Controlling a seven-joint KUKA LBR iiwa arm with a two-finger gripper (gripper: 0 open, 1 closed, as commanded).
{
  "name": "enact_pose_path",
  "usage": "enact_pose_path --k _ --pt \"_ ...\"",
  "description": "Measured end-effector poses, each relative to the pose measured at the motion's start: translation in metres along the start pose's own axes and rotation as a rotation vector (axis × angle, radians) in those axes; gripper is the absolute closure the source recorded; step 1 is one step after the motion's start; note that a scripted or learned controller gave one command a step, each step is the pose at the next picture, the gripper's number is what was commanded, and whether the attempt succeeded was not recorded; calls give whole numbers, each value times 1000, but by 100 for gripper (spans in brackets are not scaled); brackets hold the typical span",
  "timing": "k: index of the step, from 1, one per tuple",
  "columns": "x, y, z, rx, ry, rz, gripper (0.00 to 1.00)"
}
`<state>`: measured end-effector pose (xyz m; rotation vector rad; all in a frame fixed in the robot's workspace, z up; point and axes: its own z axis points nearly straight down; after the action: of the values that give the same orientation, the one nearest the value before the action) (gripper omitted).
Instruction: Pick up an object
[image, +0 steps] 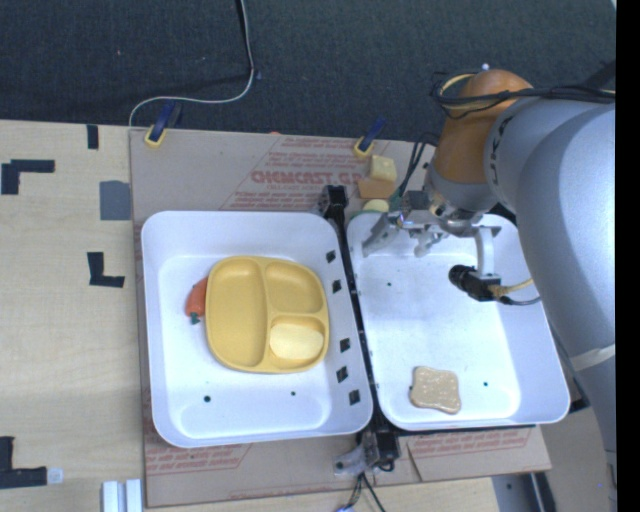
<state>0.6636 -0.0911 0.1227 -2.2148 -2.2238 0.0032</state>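
Note:
My gripper (402, 240) hangs over the back left corner of the right bin (520, 330). Its two metal fingers (379, 236) stand apart, open, and I see only white bin floor between them. A tan, toast-like slice (436, 389) lies flat near the right bin's front edge, well away from the gripper. In the left bin (170, 400) rests a yellow divided plate (250, 300) with a pale yellow lump (296, 341) in its front right compartment. An orange-red object (196, 298) peeks out from under the plate's left rim.
A yellow cube (383, 165), a tan block (377, 186) and a small pale round piece (374, 207) sit on the cardboard just behind the right bin, close to the gripper. The black divider (348, 300) runs between the bins. The grey arm (570, 200) covers the right side.

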Motion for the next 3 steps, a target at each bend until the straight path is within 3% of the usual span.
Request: enact_pose_path --k 1,2,3 --pt "-41 4 -10 -4 -2 5 0" --pt "24 -1 -66 -8 1 -3 0" --pt "20 -2 -61 -3 -1 2 0"
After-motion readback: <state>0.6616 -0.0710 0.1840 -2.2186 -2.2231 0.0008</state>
